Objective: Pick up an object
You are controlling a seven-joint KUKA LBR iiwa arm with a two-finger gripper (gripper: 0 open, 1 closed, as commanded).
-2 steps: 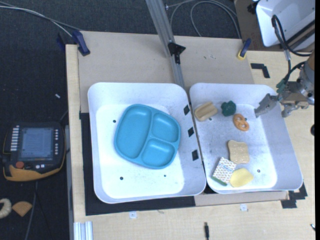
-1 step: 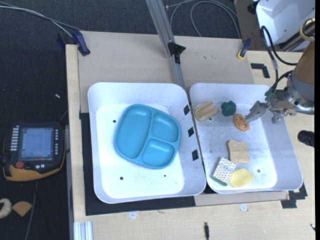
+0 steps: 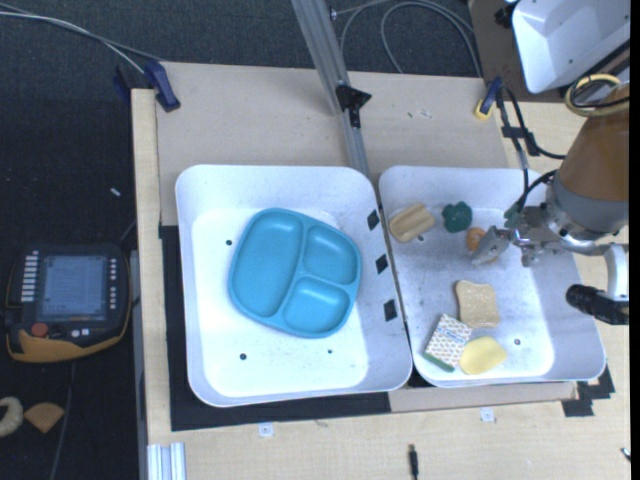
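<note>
Right half of the frame: right bin (image 3: 560, 298), white and shallow, touching the left bin (image 3: 200, 268) along a middle seam. Inside the right bin, 6 small things. Near its upper left, a tan bread-like piece (image 3: 410, 222); just right of that, a dark green lump (image 3: 457, 215); a little further right, a small orange piece (image 3: 475, 237), just beside the gripper (image 3: 503, 244). Lower down, a beige slice (image 3: 478, 303) near the bin's middle; below it a checkered sponge-like block (image 3: 447, 340) and a yellow lump (image 3: 481, 356), these 2 touching or nearly so, close to the bin's lower wall.

Gripper low over the upper part of the right bin, reached in from the right under the grey arm (image 3: 600, 168) with its orange band. Jaws too small and blurred to read: cannot tell whether open or closed, nor whether anything sits between them. Orange piece possibly touching the gripper's left side, though hard to be sure.

Left bin: 1 blue divided plate (image 3: 295, 271) with 3 compartments, lying flat near the middle.

Around the bins: pale wooden surface (image 3: 260, 108); a grey metal pole (image 3: 325, 38) slanting down from the top edge to the seam between the bins; a handheld control pendant (image 3: 68, 298) at far left on the dark floor; blue clamps (image 3: 160, 83) at the surface's upper corners.
</note>
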